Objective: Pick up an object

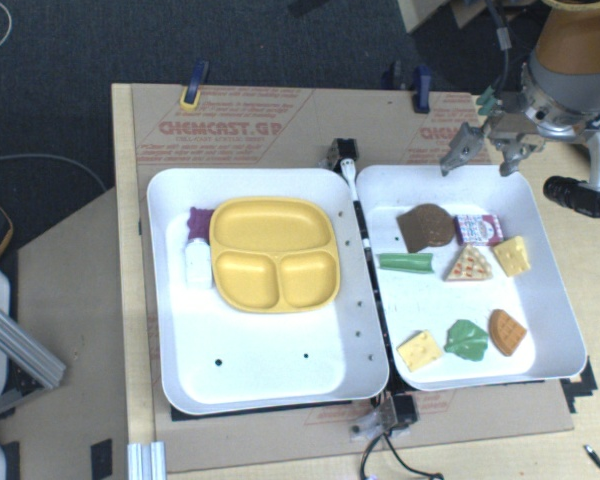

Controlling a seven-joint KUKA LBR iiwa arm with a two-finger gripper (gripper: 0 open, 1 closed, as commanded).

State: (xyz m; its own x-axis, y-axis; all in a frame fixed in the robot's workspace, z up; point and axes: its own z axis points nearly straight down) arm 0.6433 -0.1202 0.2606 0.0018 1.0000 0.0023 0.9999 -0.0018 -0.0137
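At the upper right of the frame your gripper (477, 154) hangs over the far rim of the right bin (555, 308), its two grey fingers (458, 150) spread wide apart with nothing between them. The arm (572, 38) rises behind it toward the top right corner, its orange band showing just above the wrist.

Below the gripper, in the upper part of the right bin, you have a brown round piece (426, 226), and just to its right a small purple-and-white packet (477, 229). A yellow cheese wedge (512, 255) sits near the bin's right wall, just beside the packet. A pizza slice (469, 265) lies between the cheese wedge and a green bean pod (405, 262), which rests close to the bin's left wall.

Lower in that bin you can see a second yellow cheese piece (419, 350), a green leafy piece (466, 339) just beside it, and an orange-brown bread-like piece (507, 331) to the right of the leafy one. All of these lie apart from the gripper.

In the left bin (270, 378) a yellow divided plate (275, 252) takes the upper middle. Along its left edge you have a purple item (199, 222) and a white bottle-like item (197, 264), both partly tucked against the plate.
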